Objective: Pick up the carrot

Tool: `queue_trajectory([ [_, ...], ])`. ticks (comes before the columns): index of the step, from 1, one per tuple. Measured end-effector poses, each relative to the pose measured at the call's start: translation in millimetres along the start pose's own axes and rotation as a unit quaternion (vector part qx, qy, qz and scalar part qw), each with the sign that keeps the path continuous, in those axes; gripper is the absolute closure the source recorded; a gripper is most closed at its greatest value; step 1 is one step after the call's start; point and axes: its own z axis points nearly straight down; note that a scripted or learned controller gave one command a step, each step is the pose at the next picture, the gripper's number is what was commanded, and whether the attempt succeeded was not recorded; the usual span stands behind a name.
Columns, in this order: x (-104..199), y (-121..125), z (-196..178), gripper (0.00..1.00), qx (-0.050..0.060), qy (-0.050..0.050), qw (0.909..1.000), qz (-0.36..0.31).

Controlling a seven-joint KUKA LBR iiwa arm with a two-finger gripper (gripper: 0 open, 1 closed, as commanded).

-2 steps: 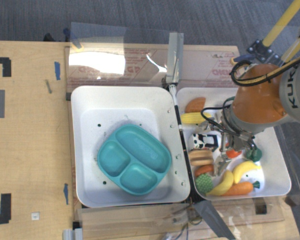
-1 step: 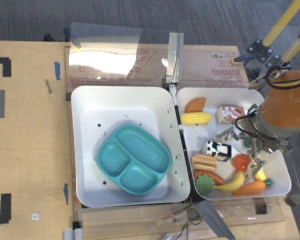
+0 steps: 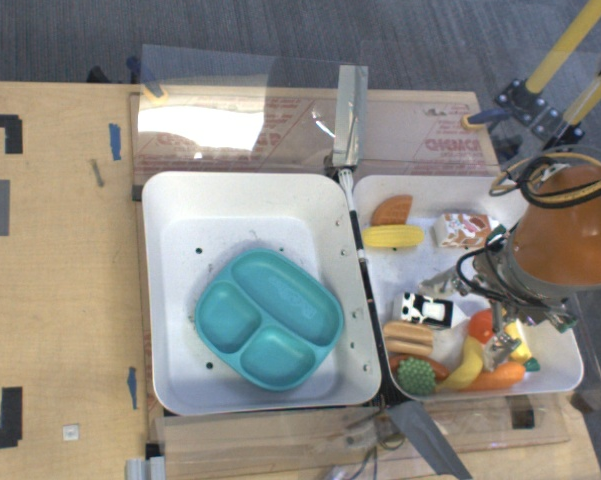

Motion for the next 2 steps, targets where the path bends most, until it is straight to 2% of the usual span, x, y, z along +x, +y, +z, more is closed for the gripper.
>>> queue_trajectory([
  [1, -3.4, -57.6, -170.0, 0.0, -0.013, 0.015, 0.9983, -0.054],
  [2, 22.9, -13.9, -20.7, 0.0, -0.014, 0.014, 0.9939, -0.109],
])
